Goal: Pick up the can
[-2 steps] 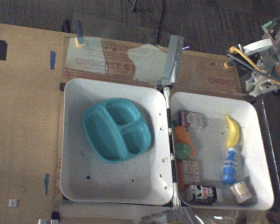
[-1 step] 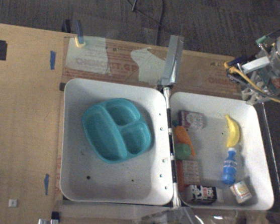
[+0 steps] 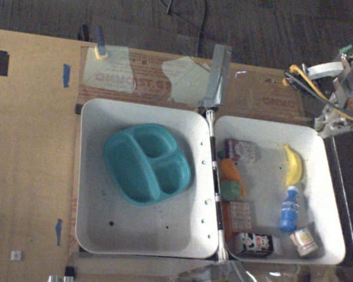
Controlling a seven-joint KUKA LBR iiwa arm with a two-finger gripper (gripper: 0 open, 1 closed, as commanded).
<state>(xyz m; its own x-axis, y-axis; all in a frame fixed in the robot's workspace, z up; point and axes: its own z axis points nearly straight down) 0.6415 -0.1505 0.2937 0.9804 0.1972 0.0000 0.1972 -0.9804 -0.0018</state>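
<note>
on your left, the shallow white left bin (image 3: 83,221) carries a teal plastic divided plate (image 3: 147,163), lying flat and a little toward the bin's far left corner. just beside it, the shallow white right bin (image 3: 329,245) holds everything else. along that bin's left wall, from the far end to the near end, you see a small dark-labelled can (image 3: 241,151) lying on its side in the far left corner, then an orange carrot-shaped toy (image 3: 229,170) touching a green rounded toy (image 3: 232,190), then a brownish flat packet (image 3: 240,216), then a small black-and-white carton (image 3: 254,244) in the near left corner. further right, a yellow banana (image 3: 293,165) lies near the far edge, a blue plastic bottle (image 3: 290,209) lies below it toward the middle, and a small white cup with a red label (image 3: 304,241) sits near the near right corner. the gripper (image 3: 336,122) hangs at the bin's far right corner, well apart from the can; you cannot tell how it is set.
</note>
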